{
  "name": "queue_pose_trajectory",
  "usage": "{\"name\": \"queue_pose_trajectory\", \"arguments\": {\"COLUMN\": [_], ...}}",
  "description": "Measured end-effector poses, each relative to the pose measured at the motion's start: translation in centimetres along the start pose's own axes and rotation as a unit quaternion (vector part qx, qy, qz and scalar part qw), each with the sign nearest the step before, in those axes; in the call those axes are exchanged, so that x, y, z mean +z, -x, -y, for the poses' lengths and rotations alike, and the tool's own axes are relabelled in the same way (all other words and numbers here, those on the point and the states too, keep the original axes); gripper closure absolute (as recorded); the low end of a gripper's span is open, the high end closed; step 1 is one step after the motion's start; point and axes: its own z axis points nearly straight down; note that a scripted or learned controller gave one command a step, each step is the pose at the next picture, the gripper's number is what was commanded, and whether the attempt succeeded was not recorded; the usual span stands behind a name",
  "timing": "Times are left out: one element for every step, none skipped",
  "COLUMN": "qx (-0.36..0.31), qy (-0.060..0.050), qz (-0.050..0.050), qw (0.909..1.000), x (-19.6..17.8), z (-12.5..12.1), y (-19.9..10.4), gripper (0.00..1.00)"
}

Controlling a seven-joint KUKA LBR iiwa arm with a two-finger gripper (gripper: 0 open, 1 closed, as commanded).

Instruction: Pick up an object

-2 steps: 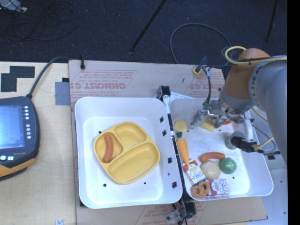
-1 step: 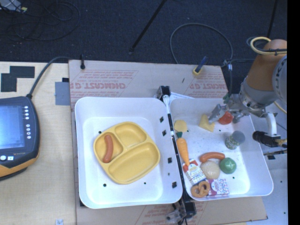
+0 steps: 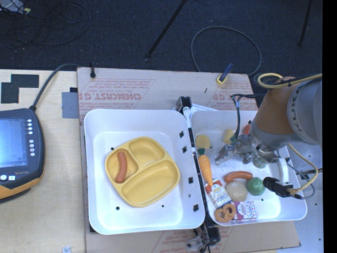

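So the arm (image 3: 287,115) comes in from the right and hangs over the right bin (image 3: 295,212), orange band showing above the wrist. The pincer (image 3: 225,154) is down low in the far-left part of that bin, fingers (image 3: 221,156) spread apart with nothing between them. It sits just right of a small yellow disc (image 3: 202,141) and just above the carrot (image 3: 205,170), which lies along the bin's left wall.

The rest of the right bin's stuff is bunched toward the near side: a sausage (image 3: 238,176) right of the carrot, a pale ball (image 3: 236,190) just near of it, a green ball (image 3: 255,185) touching the pale one's right side, a pretzel (image 3: 226,212) at the near edge, and a red-and-white packet (image 3: 218,194) between carrot and pretzel. There's another packet (image 3: 246,210) right beside the pretzel. A small yellow thing (image 3: 228,136) peeks out at the far side by the wrist, can't tell what it is.

The left bin (image 3: 100,141) has a yellow divided plate (image 3: 152,181) in the middle, with a second sausage (image 3: 122,166) lying in its left compartment.

Off to the left on the surface (image 3: 52,220) there's a pendant (image 3: 18,152) with a lit screen.
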Motion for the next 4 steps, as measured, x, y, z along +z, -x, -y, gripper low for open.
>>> {"name": "queue_pose_trajectory", "arguments": {"qx": [-0.003,0.000,-0.001,-0.002], "qy": [0.005,-0.001,0.001,0.001], "qz": [0.002,0.000,0.001,0.001], "qw": [1.0000,1.0000,1.0000,1.0000], "x": [-0.4,-0.3,-1.4,-1.3], "z": [-5.9,-6.3,-6.3,-6.4], "y": [2.0,6.4,6.4,6.3], "gripper": [0.00,0.00,1.00,0.00]}}
